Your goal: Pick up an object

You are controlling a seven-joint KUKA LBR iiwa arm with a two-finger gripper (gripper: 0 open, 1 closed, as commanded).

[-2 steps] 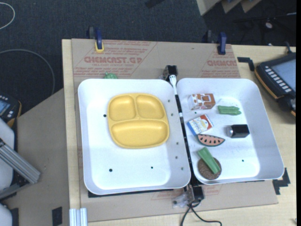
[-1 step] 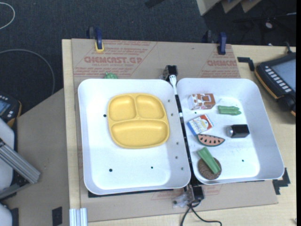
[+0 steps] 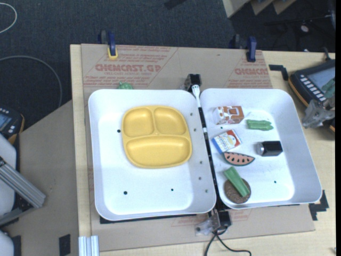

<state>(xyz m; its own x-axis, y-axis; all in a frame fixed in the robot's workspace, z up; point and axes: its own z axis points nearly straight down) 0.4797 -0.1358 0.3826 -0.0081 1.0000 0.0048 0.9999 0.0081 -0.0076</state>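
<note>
While we cannot tell the jaws' state, crowding beside the watermelon slice (image 3: 238, 158) risks our nudging the blue carton (image 3: 226, 140).

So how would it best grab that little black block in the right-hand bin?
Probably from straight above, closing across the short sides of the black block. It lies flat and boxy, with bare bin floor around it. The watermelon slice to its left is the nearest neighbour and sits apart from it, so there looks to be room on both sides.
</note>
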